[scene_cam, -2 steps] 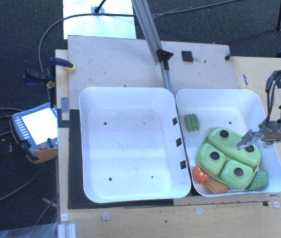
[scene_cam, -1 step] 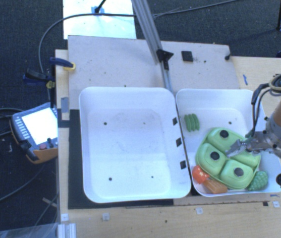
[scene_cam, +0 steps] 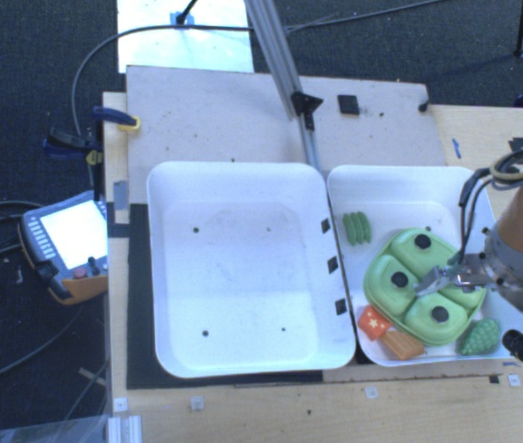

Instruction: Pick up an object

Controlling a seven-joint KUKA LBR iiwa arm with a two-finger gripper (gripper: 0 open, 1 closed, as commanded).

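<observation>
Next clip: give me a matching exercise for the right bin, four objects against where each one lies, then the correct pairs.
Objects:
1. large green block with black dots
2. small ridged green piece
3. orange and red block
4. dark green bumpy piece

Places:
A. the right bin's near right corner
B. by the bin's left wall, far side
C. middle of the bin, under the tool
D. near edge, left of centre

Pairs: 1-C, 2-B, 3-D, 4-A

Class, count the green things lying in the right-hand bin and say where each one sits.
3. A small ridged green piece near the bin's left wall, a large green block with dark dots mid-bin, a bumpy green piece at the near right corner. Others may be hidden.
</observation>
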